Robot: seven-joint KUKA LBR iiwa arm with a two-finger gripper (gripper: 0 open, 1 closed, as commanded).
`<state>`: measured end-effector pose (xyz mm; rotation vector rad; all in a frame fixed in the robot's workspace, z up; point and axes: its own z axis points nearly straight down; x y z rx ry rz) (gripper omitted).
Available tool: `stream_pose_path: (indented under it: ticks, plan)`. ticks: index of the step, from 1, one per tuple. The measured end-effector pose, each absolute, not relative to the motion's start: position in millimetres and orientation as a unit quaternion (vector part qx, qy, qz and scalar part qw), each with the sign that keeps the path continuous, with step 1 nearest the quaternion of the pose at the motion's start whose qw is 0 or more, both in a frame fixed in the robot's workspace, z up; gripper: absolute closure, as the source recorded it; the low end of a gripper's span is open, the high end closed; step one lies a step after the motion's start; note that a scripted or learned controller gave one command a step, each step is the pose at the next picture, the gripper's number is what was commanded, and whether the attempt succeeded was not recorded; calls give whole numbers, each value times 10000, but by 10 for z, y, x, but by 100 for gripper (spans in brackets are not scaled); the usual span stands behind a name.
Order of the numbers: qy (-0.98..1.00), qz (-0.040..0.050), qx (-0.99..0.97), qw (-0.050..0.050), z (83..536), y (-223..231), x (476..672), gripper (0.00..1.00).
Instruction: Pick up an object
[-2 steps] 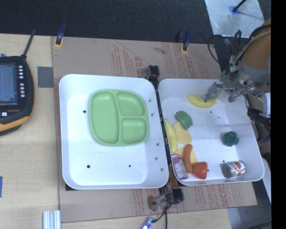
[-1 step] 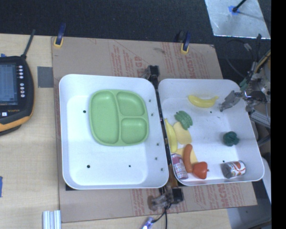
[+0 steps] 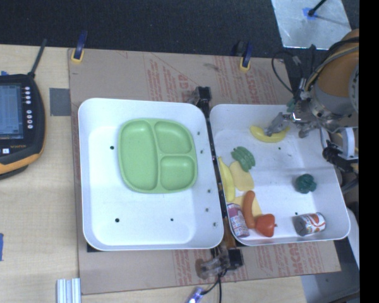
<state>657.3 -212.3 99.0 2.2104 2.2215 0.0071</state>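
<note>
- Left bin [image 3: 95,232]: carries a green divided plate [image 3: 157,154] near its centre, apart from the loose items, so not a likely pick.
- Right bin [image 3: 331,188]: holds the clutter. A yellow piece [image 3: 240,178], a green leafy piece [image 3: 243,157], an orange piece [image 3: 249,202], a red piece [image 3: 265,224] and a small can [image 3: 236,219] crowd the 9 to 7 o'clock side. A dark green lump [image 3: 305,182] lies at 3 o'clock, a tin [image 3: 309,223] at 5 o'clock.
- Gripper [image 3: 279,128]: low at 12 o'clock in the right bin, tips at the banana [image 3: 266,134], probably chosen because it lies alone. Cannot tell whether the pincer is wide, narrow or gripping.
</note>
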Motion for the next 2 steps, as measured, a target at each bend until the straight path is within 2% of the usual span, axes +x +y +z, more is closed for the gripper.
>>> stream_pose_path:
  ticks: [1, 2]
  plan:
    - [7102, 33, 7039, 36, 1104, -2115, 6583, 100]
    - [7092, -12, 7050, -12, 1552, -1446, 6260, 100]
